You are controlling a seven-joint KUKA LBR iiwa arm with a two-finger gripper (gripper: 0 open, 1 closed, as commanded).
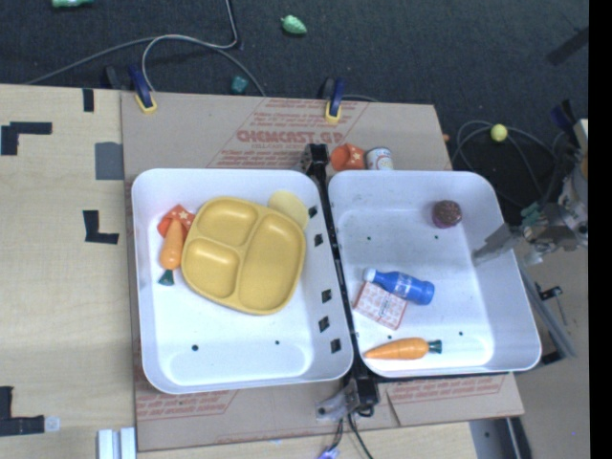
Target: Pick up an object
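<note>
The right bin (497, 285) serves as landmark. Inside it, a blue bottle (402, 286) lies near the middle, a small printed packet (381, 306) touches the bottle's lower left side, an orange carrot (402, 349) lies along the near wall, and a dark round ball (447, 214) sits toward the far corner. The gripper (550, 229) sits just outside the bin's right wall, grasping nothing; how wide it stands, I cannot tell. The left bin (153, 285) adjoins, holding a yellow divided plate (241, 253).
</note>
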